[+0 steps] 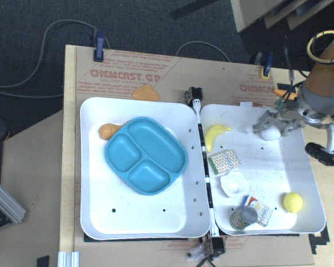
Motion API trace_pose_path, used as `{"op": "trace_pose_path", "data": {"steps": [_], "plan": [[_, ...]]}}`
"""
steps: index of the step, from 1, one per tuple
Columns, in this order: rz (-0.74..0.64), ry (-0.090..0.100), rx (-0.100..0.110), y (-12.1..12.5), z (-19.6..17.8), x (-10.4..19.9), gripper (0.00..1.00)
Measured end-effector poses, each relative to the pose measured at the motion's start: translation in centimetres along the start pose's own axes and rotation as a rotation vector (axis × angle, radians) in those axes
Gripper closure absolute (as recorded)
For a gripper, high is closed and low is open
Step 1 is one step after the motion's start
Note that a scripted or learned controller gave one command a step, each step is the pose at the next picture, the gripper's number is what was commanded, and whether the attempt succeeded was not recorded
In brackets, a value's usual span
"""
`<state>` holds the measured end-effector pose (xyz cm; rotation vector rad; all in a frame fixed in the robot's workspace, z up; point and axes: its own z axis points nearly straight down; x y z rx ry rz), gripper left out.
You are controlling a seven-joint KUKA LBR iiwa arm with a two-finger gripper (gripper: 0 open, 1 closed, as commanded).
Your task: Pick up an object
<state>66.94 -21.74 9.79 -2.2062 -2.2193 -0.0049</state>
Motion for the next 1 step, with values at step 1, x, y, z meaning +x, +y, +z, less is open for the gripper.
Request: {"op": "trace_pose_path", "data": {"steps": [1], "plan": [[0.010,-0.012,-0.008,-9.82,-8.29,-0.67,0.00]]}}
